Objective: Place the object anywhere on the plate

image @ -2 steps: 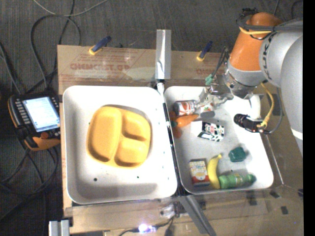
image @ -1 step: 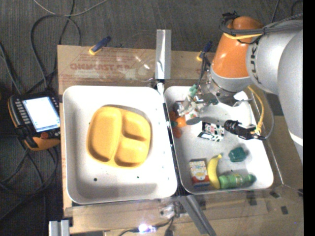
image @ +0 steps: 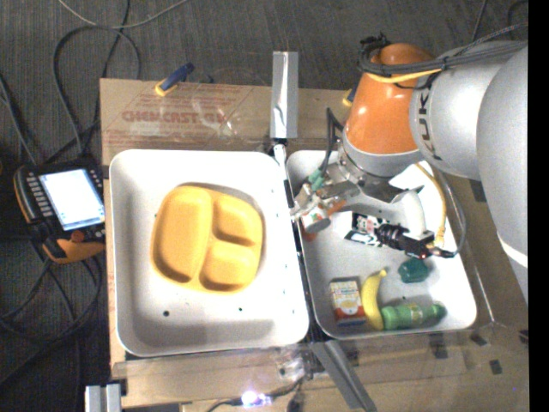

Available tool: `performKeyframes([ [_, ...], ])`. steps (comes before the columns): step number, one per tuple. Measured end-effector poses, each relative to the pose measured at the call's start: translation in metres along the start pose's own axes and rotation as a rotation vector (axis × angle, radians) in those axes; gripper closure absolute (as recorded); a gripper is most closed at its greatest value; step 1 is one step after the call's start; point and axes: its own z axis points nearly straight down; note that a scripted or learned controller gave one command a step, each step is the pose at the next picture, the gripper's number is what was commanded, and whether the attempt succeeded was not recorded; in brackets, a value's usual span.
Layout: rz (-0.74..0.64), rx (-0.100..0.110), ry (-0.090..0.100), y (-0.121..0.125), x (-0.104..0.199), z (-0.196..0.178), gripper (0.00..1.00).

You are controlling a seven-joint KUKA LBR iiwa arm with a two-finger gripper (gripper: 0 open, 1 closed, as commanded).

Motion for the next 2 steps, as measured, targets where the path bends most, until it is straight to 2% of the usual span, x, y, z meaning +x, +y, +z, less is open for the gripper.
performKeyframes([
  [1,-0.221,-0.001,0.000,0.0243,0.0795,-0.0001,1.00],
  [2,-0.220,-0.001,0.000,0.0241,0.0789,-0.0001,0.00],
])
